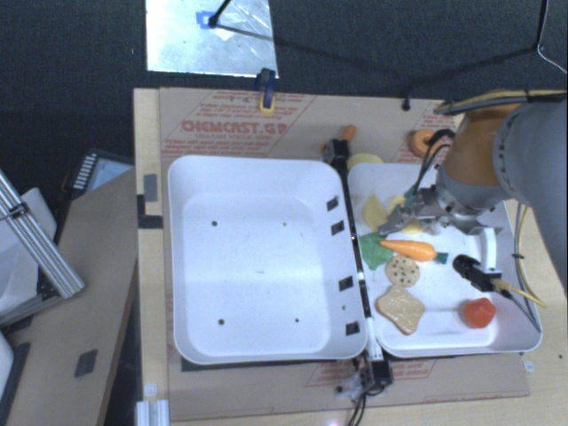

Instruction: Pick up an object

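Carrot [411, 248], orange with a green top, lies just under my fingers [397, 224]; whether they grip it, I cannot tell.

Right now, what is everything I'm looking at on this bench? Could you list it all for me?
Bins: two, white, side by side on the bench.
Carrot: one, orange, right bin, middle.
Cracker: one, tan with dots, below the carrot.
Toast: one, beige, right bin, near front.
Tomato: one, red, right bin, front right.
Leaf: one, green, by the divider.
Cheese: one, pale yellow, right bin, upper left.
Clamp: one, blue and yellow, back edge.
Arm: one, grey and orange, over the right bin.
End effector: one, above the carrot.
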Motion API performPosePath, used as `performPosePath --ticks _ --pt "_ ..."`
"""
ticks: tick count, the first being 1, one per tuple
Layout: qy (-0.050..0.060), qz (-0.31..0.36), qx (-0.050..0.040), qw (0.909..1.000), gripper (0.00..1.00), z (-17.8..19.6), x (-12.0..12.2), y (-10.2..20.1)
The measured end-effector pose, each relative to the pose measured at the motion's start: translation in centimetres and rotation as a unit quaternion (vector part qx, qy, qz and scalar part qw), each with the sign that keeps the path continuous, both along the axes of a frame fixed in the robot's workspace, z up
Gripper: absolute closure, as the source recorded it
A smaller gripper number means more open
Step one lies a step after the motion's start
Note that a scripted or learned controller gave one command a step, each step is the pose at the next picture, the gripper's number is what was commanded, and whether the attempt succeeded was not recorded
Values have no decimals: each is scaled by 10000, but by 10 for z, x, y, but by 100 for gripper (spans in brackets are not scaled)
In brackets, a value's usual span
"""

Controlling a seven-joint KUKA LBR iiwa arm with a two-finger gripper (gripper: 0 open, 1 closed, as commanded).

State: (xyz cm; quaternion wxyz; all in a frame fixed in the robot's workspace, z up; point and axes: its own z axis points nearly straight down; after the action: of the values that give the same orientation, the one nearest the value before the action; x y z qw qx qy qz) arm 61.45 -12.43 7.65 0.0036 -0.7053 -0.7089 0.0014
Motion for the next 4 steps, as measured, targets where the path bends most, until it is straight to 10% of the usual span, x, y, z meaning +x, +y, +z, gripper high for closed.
performPosePath --ticks 1,3,4 --pt "-60 -5 -19 10000 100 20 3 -2" --pt "-34 -9 -14 10000 100 8 -35 38" --pt "-38 -19 -16 10000 0 8 -35 38"
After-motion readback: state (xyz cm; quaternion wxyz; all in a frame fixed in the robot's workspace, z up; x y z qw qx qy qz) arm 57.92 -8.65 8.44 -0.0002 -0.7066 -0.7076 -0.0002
